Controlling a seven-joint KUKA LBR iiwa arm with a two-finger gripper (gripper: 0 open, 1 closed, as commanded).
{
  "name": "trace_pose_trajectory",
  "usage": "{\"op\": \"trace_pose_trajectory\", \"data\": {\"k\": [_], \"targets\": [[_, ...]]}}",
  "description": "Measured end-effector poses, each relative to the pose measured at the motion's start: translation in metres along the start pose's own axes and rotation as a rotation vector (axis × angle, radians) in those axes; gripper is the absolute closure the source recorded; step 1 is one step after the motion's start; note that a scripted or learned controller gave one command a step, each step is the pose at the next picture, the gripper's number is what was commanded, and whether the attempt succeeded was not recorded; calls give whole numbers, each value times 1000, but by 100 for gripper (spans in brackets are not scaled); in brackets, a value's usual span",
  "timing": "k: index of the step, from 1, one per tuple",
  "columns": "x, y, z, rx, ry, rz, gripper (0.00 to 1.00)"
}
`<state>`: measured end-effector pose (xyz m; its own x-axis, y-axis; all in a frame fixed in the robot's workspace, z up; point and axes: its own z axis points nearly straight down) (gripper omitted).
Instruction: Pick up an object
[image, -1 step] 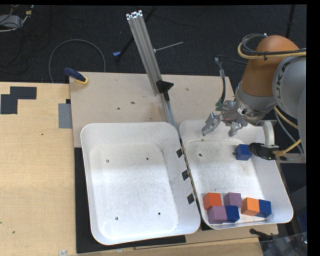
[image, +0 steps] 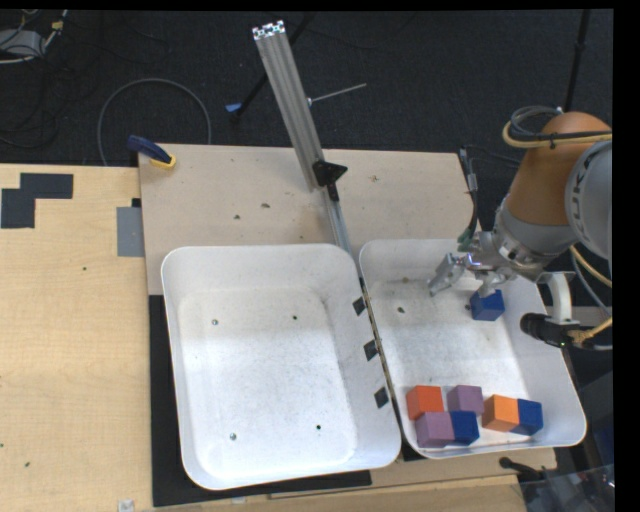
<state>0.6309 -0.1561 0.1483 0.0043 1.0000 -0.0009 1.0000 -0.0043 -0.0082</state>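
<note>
My gripper (image: 467, 283) hangs over the back part of the right bin (image: 440, 340), reaching in from the right. Its fingers stand spread, open, with nothing between them. A small blue cube (image: 488, 305) lies on the bin floor just below and right of the gripper, close by the right finger. Along the bin's front edge sits a cluster of cubes: an orange one (image: 425, 400), a purple one (image: 465, 398), another purple one (image: 434, 429), a blue one (image: 465, 428), a second orange one (image: 500, 411) and a blue one (image: 530, 416).
The left bin (image: 260, 370) stands beside the right one, with black clips (image: 370, 350) along the shared rim. A slanted metal rail (image: 295, 105) rises behind the bins. Black cables (image: 560, 332) hang at the right bin's far side.
</note>
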Motion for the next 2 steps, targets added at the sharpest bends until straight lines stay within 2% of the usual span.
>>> {"op": "trace_pose_trajectory", "data": {"k": [1, 2], "targets": [[-30, -6, 9, -3, 0, -3, 0], [-46, -26, 31, -28, -6, -8, 0]]}}
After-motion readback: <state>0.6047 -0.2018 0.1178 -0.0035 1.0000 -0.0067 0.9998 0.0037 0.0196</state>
